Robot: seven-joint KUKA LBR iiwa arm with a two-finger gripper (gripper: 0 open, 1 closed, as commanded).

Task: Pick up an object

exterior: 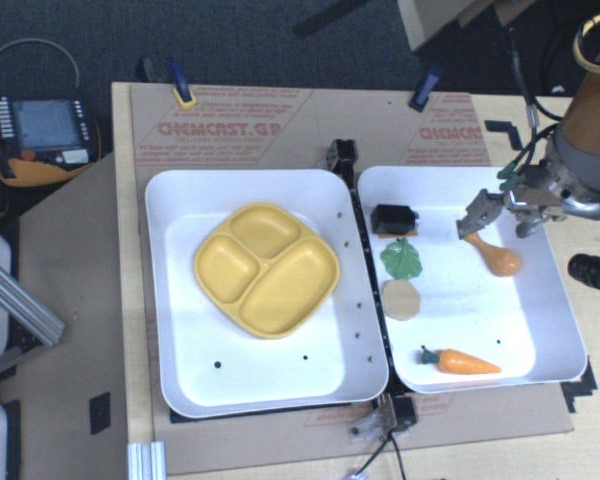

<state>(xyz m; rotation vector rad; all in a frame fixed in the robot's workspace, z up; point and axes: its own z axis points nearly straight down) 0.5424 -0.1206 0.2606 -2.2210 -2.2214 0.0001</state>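
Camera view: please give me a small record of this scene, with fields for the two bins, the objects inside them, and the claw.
left bin: holds one yellow divided plate
right bin: holds five small objects
black block: far left corner of right bin
green leafy piece: just below the black block
tan round disc: below the green piece
carrot: near front edge of right bin
tan drumstick-shaped piece: right part, directly under the claw
claw: above the drumstick-shaped piece; grip state unclear

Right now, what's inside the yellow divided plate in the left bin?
The yellow divided plate shows three bare compartments, with nothing lying in them. It rests on the floor of the left bin. Whatever bin floor lies beneath the plate is covered by it.
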